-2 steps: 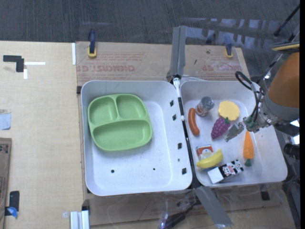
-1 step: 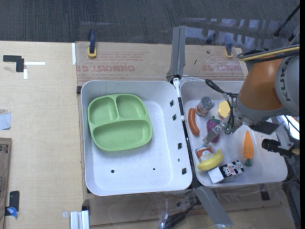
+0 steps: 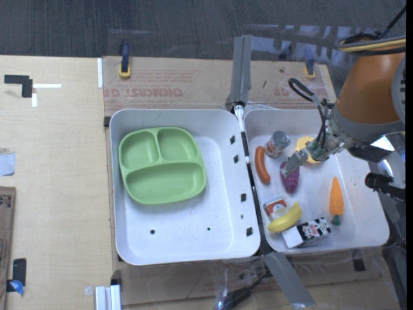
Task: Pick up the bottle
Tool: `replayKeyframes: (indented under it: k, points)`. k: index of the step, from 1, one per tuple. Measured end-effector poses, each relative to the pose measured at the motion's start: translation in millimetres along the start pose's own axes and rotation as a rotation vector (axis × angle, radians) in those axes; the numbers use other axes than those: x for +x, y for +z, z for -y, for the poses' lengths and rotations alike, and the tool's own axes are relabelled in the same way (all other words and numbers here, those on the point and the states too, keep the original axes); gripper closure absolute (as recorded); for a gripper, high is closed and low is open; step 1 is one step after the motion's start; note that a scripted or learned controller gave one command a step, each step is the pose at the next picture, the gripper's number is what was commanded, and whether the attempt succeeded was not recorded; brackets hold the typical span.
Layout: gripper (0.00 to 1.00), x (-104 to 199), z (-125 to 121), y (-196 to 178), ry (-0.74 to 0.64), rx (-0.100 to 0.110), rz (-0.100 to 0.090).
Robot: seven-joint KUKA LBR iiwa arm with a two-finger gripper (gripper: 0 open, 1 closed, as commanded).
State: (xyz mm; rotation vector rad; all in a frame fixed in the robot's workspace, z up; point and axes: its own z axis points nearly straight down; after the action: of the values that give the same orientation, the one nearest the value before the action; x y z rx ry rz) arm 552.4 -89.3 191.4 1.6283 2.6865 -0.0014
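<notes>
red print on cardboard [image 3: 169, 82], illegible

place: robot lab | evidence: bench [image 3: 51, 173] with clamped cardboard [image 3: 174, 82] (taped markers), twin white bins [image 3: 187, 237]

The floor [image 3: 161, 15] at the top is dark grey, like carpet. Below it sits a light wood worktop [image 3: 51, 173]. A brown cardboard sheet [image 3: 174, 82] with red letters lies on the worktop. A small clamp [image 3: 124, 66] with a yellow tip and blue handle holds its top edge. A black L-shaped mark [image 3: 19, 82] and white tape [image 3: 46, 86] sit at the left. A grey metal bar [image 3: 241, 70] stands upright, maybe a post.
</notes>
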Motion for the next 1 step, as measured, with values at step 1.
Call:
replayKeyframes:
  k: [1]
  points:
    - [0.00,-8.9,31.3,95.8,0.131,-0.008,0.004]
